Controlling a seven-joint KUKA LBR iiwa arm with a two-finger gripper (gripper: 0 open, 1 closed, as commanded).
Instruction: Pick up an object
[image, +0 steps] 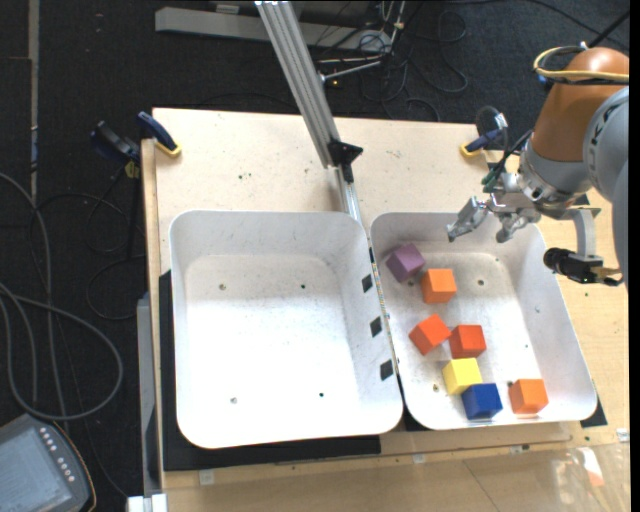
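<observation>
so the gripper (487, 224) hangs spread and empty over the right bin (560, 330)'s far edge; approach step, next descend onto the purple cube (405, 262).

Grey arm (608, 130) with an orange band — metal-grey jaws, black cabling at the wrist.

Grey arm with orange band reaches in over the counter's far right corner; pincer (487, 224) spread, empty, pointing down
</observation>
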